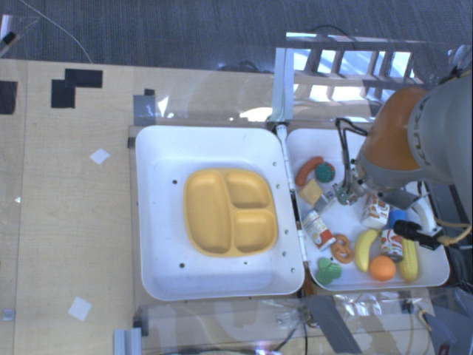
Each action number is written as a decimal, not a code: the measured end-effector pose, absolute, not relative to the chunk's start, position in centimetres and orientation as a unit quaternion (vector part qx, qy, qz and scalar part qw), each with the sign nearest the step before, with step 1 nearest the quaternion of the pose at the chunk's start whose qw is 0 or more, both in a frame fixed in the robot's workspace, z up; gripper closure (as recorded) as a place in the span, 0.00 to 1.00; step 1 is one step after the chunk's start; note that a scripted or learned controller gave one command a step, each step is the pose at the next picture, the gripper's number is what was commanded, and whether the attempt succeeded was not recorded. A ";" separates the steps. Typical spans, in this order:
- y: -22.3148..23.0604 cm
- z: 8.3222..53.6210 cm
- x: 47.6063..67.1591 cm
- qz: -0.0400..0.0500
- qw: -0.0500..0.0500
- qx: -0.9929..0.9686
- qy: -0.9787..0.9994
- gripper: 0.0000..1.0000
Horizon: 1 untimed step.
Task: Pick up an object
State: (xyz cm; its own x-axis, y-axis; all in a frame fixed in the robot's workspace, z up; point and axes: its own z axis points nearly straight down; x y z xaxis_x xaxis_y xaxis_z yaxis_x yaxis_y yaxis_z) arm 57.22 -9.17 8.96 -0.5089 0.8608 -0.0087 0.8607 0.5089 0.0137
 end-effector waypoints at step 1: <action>-13.1 8.8 63.4 0.001 0.005 0.514 0.858 0.00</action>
State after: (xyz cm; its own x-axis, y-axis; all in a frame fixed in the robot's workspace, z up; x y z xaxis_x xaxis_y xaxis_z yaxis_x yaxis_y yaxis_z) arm 63.41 -13.10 8.75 -0.4724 0.8814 -0.0065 0.8814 0.4724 0.0071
